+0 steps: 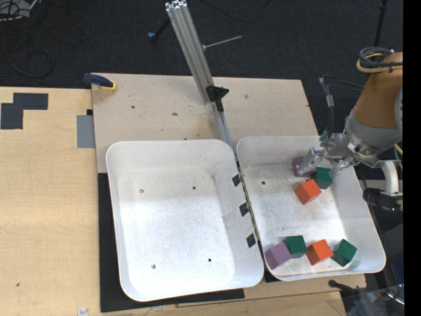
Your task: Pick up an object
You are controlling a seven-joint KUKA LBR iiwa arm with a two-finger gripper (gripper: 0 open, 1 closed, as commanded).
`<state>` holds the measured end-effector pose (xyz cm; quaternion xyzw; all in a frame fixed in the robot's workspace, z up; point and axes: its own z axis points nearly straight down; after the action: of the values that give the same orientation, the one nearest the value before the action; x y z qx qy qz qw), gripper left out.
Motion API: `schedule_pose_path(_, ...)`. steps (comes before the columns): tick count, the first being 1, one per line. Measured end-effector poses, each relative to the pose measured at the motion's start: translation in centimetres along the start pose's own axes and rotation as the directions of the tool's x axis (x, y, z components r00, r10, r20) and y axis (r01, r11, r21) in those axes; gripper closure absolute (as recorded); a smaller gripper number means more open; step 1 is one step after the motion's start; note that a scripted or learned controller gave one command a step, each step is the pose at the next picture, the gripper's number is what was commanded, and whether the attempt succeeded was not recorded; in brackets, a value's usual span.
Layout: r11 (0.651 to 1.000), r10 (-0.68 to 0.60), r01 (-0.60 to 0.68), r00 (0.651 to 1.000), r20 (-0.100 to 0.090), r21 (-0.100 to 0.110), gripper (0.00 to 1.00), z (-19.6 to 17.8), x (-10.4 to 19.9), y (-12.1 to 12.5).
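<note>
Jaws [320, 165] hang over the right bin [368, 242], their spread unclear, touching a green block [323, 178].

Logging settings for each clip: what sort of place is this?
Probably a robotics lab bench: two white bins on a board, coloured blocks in the right bin, a grey arm reaching in, cables on dark floor.

Two white bins sit side by side on the table [164, 107]. The left bin [174, 219] shows only dark specks. In the right bin [309, 212], the end effector [316, 164] hangs near the far edge, just beside a green cube [323, 177] and an orange cube [307, 191]. Along the near wall lie a purple cube [277, 254], a second green cube [295, 245], a second orange cube [320, 251] and a third green cube [344, 251].
</note>
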<state>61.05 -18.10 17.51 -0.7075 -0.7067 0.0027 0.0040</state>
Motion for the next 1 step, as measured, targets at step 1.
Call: schedule_pose_path(1,1.000,0.000,0.000,1.000,0.001,-0.006,0.00,4.73,-0.74,0.52)
